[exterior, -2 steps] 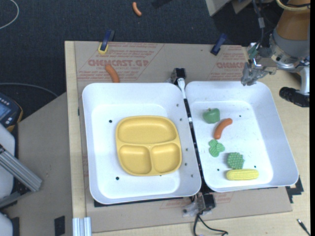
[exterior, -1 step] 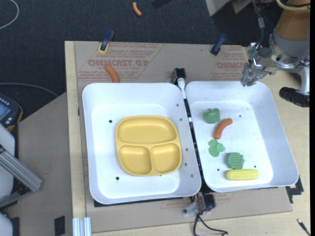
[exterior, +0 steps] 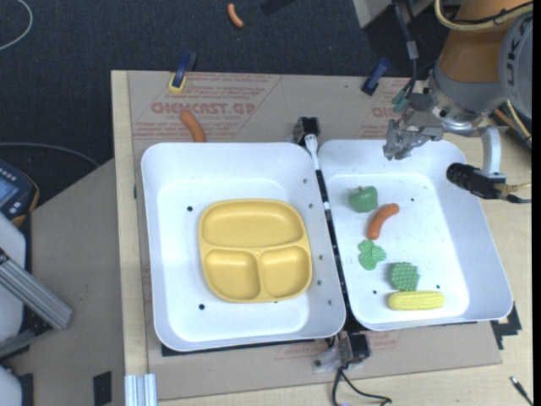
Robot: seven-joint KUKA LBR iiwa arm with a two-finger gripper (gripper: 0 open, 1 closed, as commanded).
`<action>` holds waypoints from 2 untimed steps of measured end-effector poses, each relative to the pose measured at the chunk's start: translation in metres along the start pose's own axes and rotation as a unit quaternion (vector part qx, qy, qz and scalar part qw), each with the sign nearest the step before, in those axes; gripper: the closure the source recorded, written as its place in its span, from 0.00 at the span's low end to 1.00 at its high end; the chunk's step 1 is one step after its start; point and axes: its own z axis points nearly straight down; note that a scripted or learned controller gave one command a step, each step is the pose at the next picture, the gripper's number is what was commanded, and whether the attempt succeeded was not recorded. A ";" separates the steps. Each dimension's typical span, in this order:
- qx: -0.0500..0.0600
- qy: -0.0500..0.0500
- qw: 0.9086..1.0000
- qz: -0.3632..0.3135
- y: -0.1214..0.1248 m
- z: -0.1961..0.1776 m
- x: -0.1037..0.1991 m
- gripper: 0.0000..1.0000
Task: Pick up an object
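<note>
The arm's tool (exterior: 403, 146) hangs over the far rim of the right bin (exterior: 473, 252), close to that bin's far left corner. Its tip is small and dark against the white plastic, so I cannot tell how it is set, and nothing can be made out in it. The arm's upper part (exterior: 486, 24) is cut off by the top right corner of the frame.

The toy foods lie well apart from the tool, on the right bin's floor: a green pepper (exterior: 364, 198), an orange sausage (exterior: 382, 220) just beside it, a green leafy piece (exterior: 370, 255), a green bumpy piece (exterior: 404, 275) whose kind is hard to read, and a yellow corn cob (exterior: 416, 300) nearest the front.

The left bin (exterior: 165, 227) holds a yellow divided plate (exterior: 254, 249). Another orange sausage (exterior: 193, 126) lies on the counter (exterior: 254, 100) behind that bin, and a third (exterior: 235, 14) on the dark floor beyond.
</note>
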 end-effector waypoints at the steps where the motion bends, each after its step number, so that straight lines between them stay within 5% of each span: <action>1: 0.000 0.000 1.000 -0.001 -0.011 -0.010 0.055 1.00; 2: 0.001 -0.001 1.000 0.001 -0.039 -0.003 0.098 1.00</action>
